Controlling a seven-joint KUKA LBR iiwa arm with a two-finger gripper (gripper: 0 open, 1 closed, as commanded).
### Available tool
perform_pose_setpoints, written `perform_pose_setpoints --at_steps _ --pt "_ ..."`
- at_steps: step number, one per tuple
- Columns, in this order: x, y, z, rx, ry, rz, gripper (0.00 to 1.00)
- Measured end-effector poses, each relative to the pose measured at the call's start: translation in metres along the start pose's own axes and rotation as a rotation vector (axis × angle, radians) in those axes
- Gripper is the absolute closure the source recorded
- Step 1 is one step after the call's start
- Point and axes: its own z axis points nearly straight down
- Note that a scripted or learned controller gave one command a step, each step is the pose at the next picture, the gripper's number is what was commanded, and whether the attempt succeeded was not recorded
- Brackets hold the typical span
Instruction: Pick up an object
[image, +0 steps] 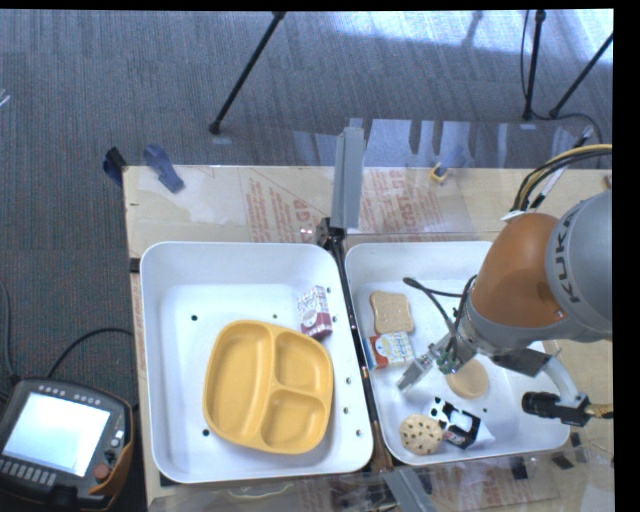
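Observation:
My gripper (430, 366) hangs low over the middle of the right bin (425, 256), under the grey and orange arm (525, 285). A small white carton (392, 349) lies just to its left. A round tan disc (468, 381) sits just to its right, partly under the wrist. A slice of toast (391, 312) lies farther back. A chocolate-chip cookie (421, 433) and a black-and-white packet (459, 422) rest near the front wall. Nothing visibly hangs from the gripper.
The left bin (160, 300) holds a yellow divided plate (268, 385) and a small red-and-white carton (315, 311) near its right wall. A grey upright post (348, 180) stands behind the wall between the bins. A teach pendant (60, 435) lies at the lower left.

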Motion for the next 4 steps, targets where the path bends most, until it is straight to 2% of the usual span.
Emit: perform_pose_setpoints --at_steps 1,2,3,4 --pt "-0.062 0.016 -0.001 -0.001 -0.002 0.314 0.00" --pt "0.031 -0.023 -0.001 -0.001 0.000 0.131 0.00" --pt "0.037 -0.040 0.001 0.001 0.001 0.083 0.00" --pt "0.037 -0.041 -0.008 0.003 0.004 0.089 1.00"
